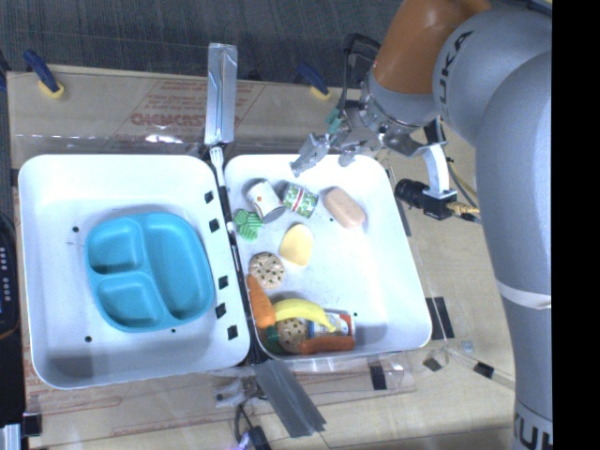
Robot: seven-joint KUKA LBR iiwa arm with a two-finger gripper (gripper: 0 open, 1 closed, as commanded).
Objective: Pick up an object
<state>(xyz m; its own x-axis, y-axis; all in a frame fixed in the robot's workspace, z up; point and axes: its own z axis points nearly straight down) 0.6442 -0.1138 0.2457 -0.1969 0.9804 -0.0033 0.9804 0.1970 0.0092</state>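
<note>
Grey hand [328,148] above right bin's [408,251] far rim, finger state indiscernible, nothing visibly held.

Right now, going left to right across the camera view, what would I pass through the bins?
Blue divided tray in the left bin → green leafy toy → small can → tan bread roll in the right bin. The claw hangs over that bin's far rim.
</note>
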